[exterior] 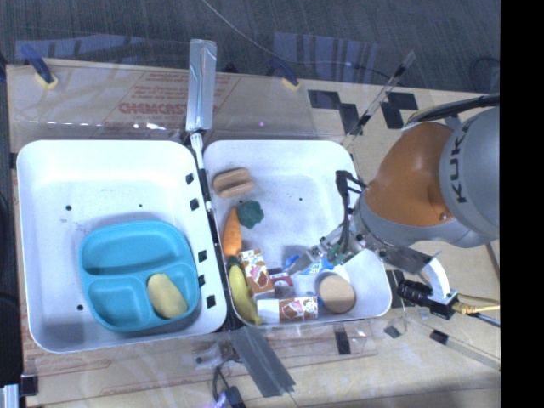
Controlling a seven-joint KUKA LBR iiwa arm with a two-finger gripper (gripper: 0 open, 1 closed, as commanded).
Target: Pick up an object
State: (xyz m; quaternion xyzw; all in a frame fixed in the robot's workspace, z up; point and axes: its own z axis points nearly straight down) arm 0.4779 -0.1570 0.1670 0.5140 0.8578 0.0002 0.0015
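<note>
The right bin holds a heap of toy food. A hot dog bun lies at the back left, with a green broccoli piece and an orange carrot below it. A banana lies along the front left wall. Small printed packages and a can lie near the front. A round tan item sits at the front right. My gripper is low in the bin's right half, just above a blue and white item and behind the tan one. The wrist hides its tips.
The left bin holds a blue divided tray with a yellow potato-like item in its front compartment. A metal divider post rises between the bins. The arm's orange band overhangs the right bin's right wall.
</note>
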